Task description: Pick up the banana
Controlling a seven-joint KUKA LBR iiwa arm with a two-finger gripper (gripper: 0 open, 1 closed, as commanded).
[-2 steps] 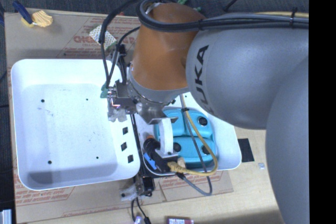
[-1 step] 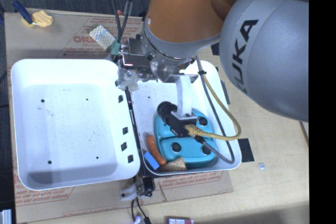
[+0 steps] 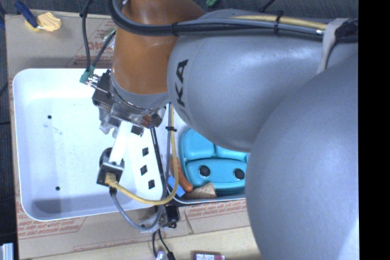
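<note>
The grey arm (image 3: 274, 131) is seen nearest the lens, spread over everything right of the left bin (image 3: 36, 149), with its orange band (image 3: 146, 33) raised above that bin's far right corner. The gripper (image 3: 114, 108) is held below the band, over the right-hand part of the left bin, and whether it is apart or together cannot be told, as it is viewed from behind the wrist. Nothing is seen clamped in it. The floor of the left bin is marked by a few small dark specks (image 3: 50, 117). The right bin (image 3: 219, 196), touching the left bin's right side, is largely covered by the arm, so the place of the banana cannot be told. In the uncovered strip of the right bin, just beside the left bin, a light blue thing (image 3: 213, 161) with two dark holes is seen, and an orange piece (image 3: 183, 182) and a tan piece (image 3: 204, 190) are lodged against its near edge. Beyond the left bin's far left corner, a yellow and blue thing (image 3: 39, 20) is laid on the bench (image 3: 55, 231). Well beyond the left bin's far edge, a small green thing (image 3: 211, 0) is seen on the dark floor.
</note>
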